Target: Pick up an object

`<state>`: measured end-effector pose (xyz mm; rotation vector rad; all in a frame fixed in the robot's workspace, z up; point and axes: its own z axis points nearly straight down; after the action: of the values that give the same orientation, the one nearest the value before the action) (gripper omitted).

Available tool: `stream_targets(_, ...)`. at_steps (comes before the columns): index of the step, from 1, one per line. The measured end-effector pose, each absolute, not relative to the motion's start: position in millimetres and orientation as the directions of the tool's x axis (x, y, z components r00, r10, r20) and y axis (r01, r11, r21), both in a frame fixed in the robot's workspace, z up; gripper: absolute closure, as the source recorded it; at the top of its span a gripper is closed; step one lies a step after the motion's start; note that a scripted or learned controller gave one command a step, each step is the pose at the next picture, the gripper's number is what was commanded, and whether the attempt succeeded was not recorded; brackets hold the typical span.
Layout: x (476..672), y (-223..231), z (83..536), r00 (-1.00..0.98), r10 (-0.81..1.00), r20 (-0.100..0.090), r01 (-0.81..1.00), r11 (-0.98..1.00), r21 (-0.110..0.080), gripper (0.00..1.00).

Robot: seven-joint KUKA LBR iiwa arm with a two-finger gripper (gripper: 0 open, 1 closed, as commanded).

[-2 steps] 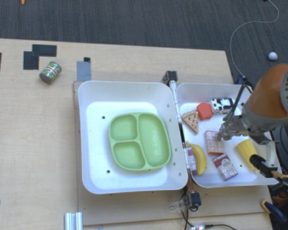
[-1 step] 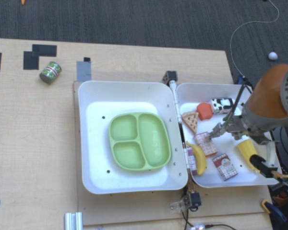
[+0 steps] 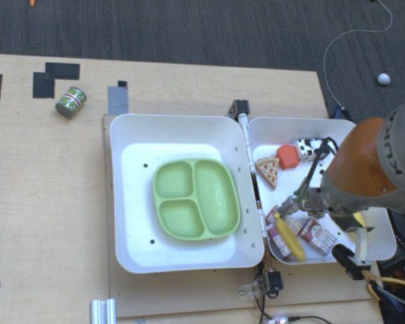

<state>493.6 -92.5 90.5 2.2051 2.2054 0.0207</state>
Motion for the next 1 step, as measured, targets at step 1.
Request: stream_targets(1,496.4,-88.6,102.8,-0.004,1.0,0.002,1.0,0.004,0.028,1.0)
